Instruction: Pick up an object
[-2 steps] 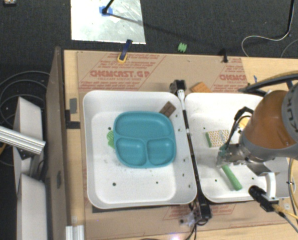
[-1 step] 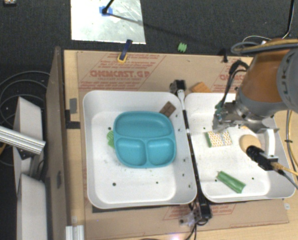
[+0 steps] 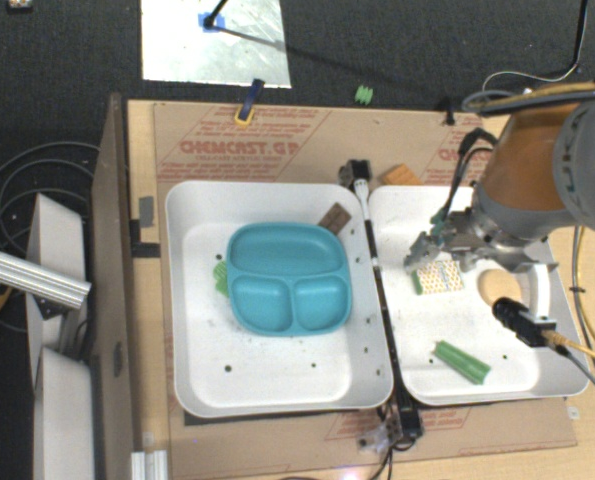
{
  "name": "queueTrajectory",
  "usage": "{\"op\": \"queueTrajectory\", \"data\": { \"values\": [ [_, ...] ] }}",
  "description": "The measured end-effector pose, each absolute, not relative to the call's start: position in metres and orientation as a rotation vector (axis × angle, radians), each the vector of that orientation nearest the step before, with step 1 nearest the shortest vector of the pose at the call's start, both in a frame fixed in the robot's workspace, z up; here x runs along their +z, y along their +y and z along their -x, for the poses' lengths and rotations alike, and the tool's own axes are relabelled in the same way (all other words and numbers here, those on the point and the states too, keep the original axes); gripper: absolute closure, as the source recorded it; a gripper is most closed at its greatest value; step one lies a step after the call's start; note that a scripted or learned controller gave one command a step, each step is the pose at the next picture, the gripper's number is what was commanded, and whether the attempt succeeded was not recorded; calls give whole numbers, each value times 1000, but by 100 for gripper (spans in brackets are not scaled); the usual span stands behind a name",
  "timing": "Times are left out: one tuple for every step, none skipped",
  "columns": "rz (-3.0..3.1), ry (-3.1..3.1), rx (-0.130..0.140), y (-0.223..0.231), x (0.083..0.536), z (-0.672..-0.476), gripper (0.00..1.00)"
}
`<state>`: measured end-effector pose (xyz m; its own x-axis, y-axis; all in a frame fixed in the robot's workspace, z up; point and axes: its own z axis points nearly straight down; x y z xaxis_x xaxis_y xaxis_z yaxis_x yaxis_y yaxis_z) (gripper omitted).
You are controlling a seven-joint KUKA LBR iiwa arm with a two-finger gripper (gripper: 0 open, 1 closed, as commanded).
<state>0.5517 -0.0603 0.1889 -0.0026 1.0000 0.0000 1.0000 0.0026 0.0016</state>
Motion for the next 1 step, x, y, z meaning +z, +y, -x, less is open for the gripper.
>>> {"op": "queueTrajectory", "data": {
  "values": [
    [-2213, 2222, 2, -101, 118, -668, 0]
  ]
}}
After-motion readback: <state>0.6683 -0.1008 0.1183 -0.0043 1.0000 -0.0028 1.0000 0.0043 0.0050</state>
